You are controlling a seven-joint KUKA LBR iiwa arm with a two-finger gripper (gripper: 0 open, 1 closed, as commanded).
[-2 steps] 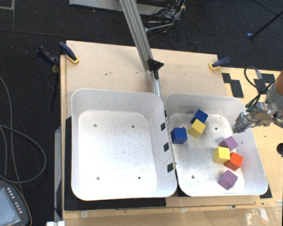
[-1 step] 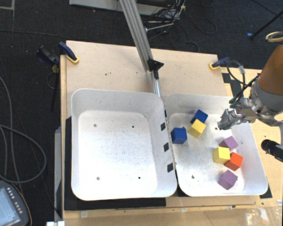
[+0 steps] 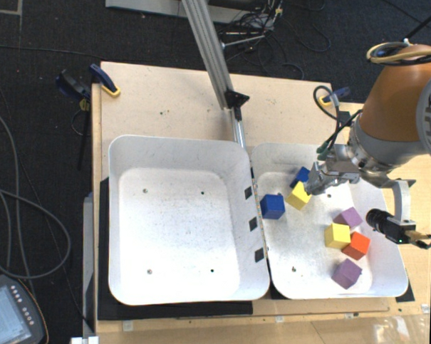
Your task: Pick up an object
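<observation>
The grey arm with the orange band [image 3: 400, 104] runs off the right edge, so its base is cut off. Its wrist covers the hand [image 3: 316, 183], whose fingertips cannot be made out, and hides part of a small blue block [image 3: 300, 176] just beside a yellow cube [image 3: 298, 196]. A grey screen device [image 3: 6, 315] is cropped at the bottom left corner. The slanted metal pole [image 3: 210, 50] leaves the frame at the top.

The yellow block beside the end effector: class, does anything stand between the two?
Nothing visible does. The end effector sits right over the yellow block in the right bin; a blue block lies close behind it.
</observation>
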